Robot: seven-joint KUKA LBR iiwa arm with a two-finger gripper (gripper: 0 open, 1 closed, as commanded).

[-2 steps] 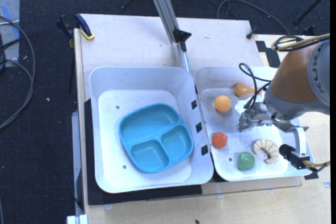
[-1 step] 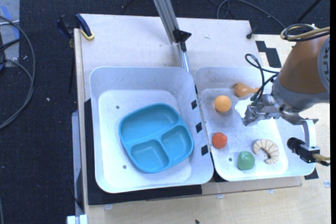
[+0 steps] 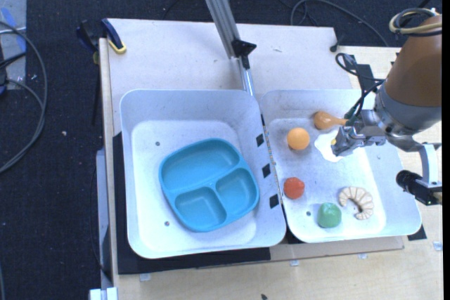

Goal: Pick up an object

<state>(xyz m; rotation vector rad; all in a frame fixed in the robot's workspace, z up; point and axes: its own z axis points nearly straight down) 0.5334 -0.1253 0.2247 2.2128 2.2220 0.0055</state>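
Note:
The right bin holds an orange ball, a small red piece, a green piece, a tan ridged shrimp-like toy, a brown-orange piece and a white flat piece. My gripper hangs low over the white piece, just right of the orange ball and below the brown-orange piece. Its tips are dark and small against the bin floor.
The left bin holds a blue divided tray. A slanted metal pole rises from between the bins at the back. Cables run along the arm at the right edge of the bench.

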